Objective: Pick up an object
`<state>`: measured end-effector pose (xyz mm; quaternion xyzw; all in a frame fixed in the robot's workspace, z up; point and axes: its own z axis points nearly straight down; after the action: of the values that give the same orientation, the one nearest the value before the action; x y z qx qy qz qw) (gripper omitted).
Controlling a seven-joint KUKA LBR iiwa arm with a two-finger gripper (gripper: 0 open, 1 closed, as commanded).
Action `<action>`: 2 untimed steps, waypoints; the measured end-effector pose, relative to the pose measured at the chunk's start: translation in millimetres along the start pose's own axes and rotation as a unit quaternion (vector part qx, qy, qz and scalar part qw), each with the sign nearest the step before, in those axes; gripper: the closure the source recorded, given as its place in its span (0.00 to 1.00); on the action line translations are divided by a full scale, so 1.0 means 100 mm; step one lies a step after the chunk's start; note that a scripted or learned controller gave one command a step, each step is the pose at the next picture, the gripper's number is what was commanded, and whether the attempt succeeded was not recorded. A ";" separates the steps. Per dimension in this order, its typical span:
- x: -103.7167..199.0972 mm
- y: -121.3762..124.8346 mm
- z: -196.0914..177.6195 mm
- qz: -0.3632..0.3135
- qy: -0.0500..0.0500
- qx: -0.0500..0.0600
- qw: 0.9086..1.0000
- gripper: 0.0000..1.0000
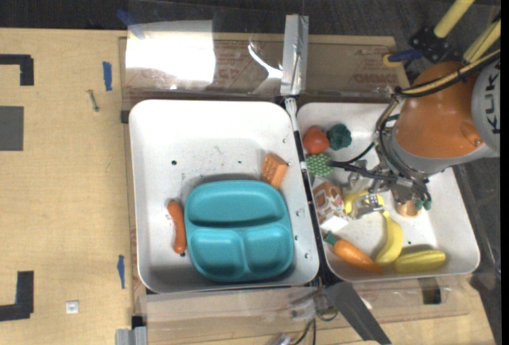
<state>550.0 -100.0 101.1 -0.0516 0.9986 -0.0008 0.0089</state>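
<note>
Over the bench: two white bins [143, 176] | one teal tray [238, 228] in the left bin | one banana [390, 238] at 6 o'clock from my pincer [380, 196], long axis 12-to-6 | grip state unreadable

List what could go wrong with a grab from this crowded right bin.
The gripper sits low among packed items: the curved yellow banana, orange carrot and small printed packet lie close together, so it may nudge or snag neighbours. Its fingertips are hidden in clutter, so a miss is likely.
</note>
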 end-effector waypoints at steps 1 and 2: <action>-0.08 -0.13 -1.01 -0.086 0.002 0.000 0.996 1.00; 0.04 -0.85 -1.44 0.046 0.004 0.001 0.999 1.00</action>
<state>551.9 -184.6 244.8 -0.0060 1.0000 -0.0015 0.0053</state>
